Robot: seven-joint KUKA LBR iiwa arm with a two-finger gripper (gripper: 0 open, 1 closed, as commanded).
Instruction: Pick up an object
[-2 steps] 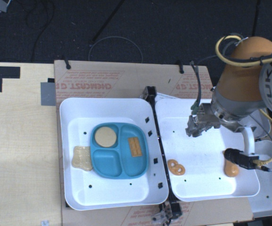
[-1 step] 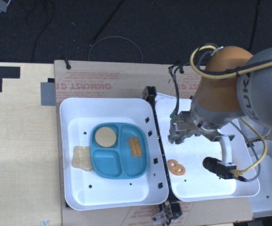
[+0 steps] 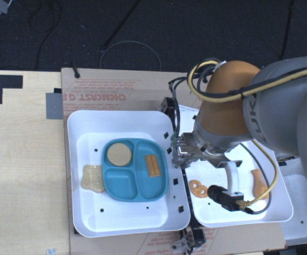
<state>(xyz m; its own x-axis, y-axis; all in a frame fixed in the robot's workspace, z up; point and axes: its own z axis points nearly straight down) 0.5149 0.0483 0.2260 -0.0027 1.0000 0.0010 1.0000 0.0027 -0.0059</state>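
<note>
pale wooden bench (image 3: pixel 20 158), two white bins side by side: the grey arm's gripper (image 3: pixel 181 154) hangs over the seam between them, and whether it is released or clenched cannot be told. an orange pretzel-shaped piece (image 3: pixel 197 188) lies near it in the right-hand bin (image 3: pixel 281 212). a clean pick likely means centring over the piece before descending, clear of the bin wall.

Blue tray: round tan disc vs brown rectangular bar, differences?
The round tan disc is circular, pale and broader; the brown rectangular bar is narrow, elongated and darker orange-brown. The disc sits in the upper-left compartment, the bar in the right one. Both lie flat in the blue plastic tray.
</note>
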